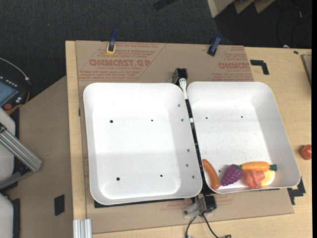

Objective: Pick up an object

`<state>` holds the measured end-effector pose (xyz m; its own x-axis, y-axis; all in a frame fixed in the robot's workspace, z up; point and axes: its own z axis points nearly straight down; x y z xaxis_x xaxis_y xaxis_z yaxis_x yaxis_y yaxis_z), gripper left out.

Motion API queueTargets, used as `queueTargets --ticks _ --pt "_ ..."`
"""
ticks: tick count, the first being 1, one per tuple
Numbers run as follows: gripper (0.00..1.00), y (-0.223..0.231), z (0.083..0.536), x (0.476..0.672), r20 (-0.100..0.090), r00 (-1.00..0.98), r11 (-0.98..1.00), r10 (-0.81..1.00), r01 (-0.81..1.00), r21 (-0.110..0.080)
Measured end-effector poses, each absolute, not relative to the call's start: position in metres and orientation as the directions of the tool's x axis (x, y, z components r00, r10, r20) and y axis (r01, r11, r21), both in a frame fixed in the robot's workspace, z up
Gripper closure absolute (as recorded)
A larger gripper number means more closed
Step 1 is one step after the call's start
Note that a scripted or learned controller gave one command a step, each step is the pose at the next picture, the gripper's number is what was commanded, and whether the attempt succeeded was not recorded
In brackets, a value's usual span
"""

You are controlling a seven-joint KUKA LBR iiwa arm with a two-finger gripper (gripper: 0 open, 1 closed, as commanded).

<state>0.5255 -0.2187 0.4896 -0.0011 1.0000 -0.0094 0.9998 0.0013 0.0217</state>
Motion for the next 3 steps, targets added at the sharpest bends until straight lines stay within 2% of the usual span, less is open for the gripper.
queueTargets --ticks 1,2,3 --pt "0.0 -0.224 0.54 0.521 -0.006 -0.001 0.001 1.0 1.0 0.011" --pt "1.0 -0.224 0.547 0.522 -0.007 -0.002 0.002 1.0 1.0 0.009" --pt "1.0 -0.224 0.535 0.477 0.001 0.001 -0.001 1.0 1.0 -0.002"
